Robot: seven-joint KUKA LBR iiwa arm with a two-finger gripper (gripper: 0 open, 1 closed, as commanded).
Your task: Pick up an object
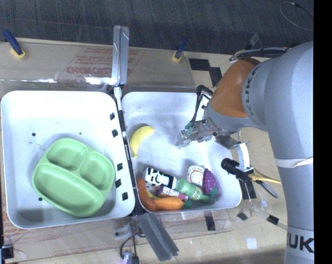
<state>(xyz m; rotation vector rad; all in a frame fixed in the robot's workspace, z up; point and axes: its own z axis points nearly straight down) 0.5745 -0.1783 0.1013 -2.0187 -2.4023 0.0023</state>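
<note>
My gripper [183,139] hangs over the middle of the right bin [160,106], above bare white floor, with nothing visible between its fingers. A yellow banana [139,138] lies to its left near the divider. Along the bin's front wall sits a pile: a black-and-white toy [158,178], an orange carrot [161,203], a green piece [190,190], a white-and-red can [196,175] and purple grapes [210,181]. All of these lie below and apart from the gripper.
The left bin [22,109] holds a green divided plate [73,175]. A metal divider [120,59] rises between the bins. The grey arm with its orange band [234,92] reaches in from the right over the right bin's far side.
</note>
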